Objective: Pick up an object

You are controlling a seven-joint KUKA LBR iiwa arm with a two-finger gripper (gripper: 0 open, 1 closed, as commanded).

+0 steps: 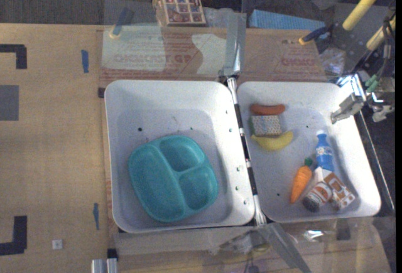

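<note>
The right bin (pixel 358 203) holds several toy items. A red sausage (pixel 267 108) lies at its far left, with a speckled block (pixel 266 125) and a yellow banana (pixel 274 140) just in front of it. A blue bottle (pixel 323 154), an orange carrot (pixel 301 182), a small can (pixel 316 196) and a carton (pixel 340 192) sit toward the near right. My gripper (pixel 347 107) hangs over the right bin's far right edge, apart from all the items, with nothing seen in it.
The left bin (pixel 122 108) holds a teal divided plate (pixel 173 177). A raised divider (pixel 240 146) runs between the bins. Behind them lie clear plastic sheets (pixel 169 52), a small box (pixel 182 8) and clutter at the back right.
</note>
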